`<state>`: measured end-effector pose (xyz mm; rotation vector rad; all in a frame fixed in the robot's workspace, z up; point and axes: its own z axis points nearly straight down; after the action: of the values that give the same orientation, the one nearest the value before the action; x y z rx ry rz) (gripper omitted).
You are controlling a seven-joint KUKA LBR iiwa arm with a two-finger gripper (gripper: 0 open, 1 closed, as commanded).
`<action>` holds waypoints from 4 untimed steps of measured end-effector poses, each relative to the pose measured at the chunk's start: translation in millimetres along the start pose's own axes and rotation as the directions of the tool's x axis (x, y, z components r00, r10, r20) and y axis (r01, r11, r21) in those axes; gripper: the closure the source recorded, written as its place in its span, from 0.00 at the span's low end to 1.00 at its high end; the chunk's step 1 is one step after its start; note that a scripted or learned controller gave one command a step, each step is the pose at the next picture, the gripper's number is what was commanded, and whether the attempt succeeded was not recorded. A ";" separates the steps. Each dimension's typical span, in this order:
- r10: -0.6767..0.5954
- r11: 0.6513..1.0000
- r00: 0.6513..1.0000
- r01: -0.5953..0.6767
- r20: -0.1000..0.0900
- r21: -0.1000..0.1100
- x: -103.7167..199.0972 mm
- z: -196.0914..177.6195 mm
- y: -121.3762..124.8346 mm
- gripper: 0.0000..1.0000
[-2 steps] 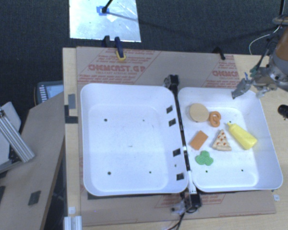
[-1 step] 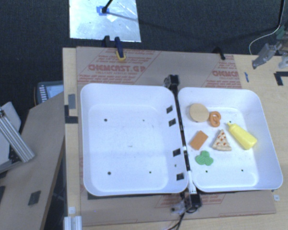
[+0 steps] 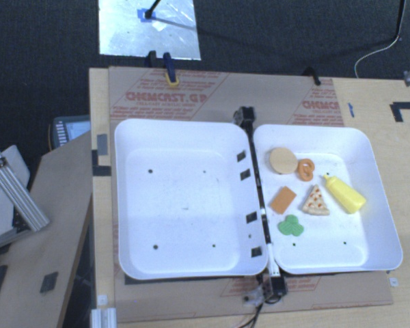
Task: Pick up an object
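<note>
In the right bin [image 3: 379, 183], at the frame's right, lie a round tan disc [image 3: 283, 160], an orange pretzel [image 3: 305, 169], a yellow bottle [image 3: 344, 193], an orange square [image 3: 283, 199], a pizza wedge [image 3: 316, 202] and a green leafy shape [image 3: 291, 226].

two white bins [image 3: 184, 132], six toy foods [image 3: 316, 201]

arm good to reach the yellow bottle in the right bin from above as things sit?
Probably yes. The yellow bottle lies uncovered near the right side of the right bin, with a small gap to the pizza slice beside it. Nothing sits on top of it.
</note>
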<state>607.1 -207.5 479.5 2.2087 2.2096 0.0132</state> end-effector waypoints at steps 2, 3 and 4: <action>-0.013 1.000 1.000 0.013 -0.008 0.009 103.6 -61.9 -39.5 1.00; -0.012 1.000 1.000 0.012 -0.009 0.025 179.6 29.2 -53.2 1.00; -0.013 1.000 1.000 0.013 -0.010 0.009 260.0 -37.4 -46.4 1.00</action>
<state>559.9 52.7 514.5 2.2035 2.2332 0.0138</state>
